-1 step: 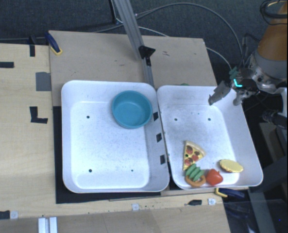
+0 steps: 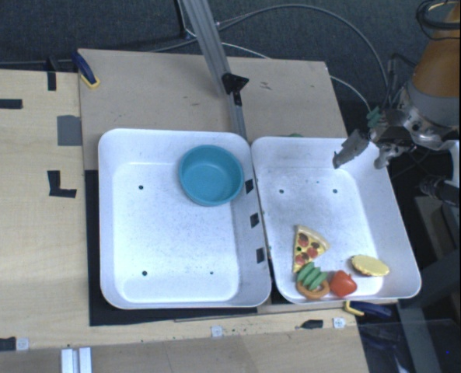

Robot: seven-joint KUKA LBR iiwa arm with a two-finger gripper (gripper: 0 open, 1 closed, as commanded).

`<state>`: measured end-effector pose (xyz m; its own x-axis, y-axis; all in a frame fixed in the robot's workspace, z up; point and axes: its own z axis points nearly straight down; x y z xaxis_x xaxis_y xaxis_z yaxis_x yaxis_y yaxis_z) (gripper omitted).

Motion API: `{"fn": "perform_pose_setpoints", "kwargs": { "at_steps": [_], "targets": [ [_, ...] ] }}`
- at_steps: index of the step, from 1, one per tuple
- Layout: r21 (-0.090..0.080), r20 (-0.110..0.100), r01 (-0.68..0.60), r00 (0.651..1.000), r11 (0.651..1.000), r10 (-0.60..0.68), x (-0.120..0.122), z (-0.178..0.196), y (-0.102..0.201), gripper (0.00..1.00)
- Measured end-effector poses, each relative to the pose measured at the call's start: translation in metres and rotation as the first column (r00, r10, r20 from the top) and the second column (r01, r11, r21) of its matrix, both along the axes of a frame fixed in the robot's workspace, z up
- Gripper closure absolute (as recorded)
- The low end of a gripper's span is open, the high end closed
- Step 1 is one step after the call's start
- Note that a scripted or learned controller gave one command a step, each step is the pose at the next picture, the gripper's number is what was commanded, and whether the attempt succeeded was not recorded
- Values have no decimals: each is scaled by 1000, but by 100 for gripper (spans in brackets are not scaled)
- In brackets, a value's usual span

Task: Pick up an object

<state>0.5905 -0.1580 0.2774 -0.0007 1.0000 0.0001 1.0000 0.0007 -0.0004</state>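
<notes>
Yellow pizza slice tip points down-left

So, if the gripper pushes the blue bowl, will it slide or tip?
The blue bowl looks wide and low, so probably it slides and does not tip. It seems smooth plastic, likely light. Its rounded rim may slip between fingers.

Arm – rounded body with a broad orange band above a pale grey wrist section. A dark, blocky mount sits below the wrist, with a small green detail on its side. Gripper – two grey fingers, slim, dull metal finish.
</notes>
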Motion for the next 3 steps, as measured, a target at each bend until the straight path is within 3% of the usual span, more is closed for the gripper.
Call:
{"fn": "perform_pose_setpoints", "kwargs": {
  "at_steps": [2, 3],
  "targets": [
    [1, -3, 0, 1000, 1000, 0, -1, -85, 7, 0],
    [1, -5, 0, 1000, 1000, 0, -5, -148, 7, 0]
  ]
}}
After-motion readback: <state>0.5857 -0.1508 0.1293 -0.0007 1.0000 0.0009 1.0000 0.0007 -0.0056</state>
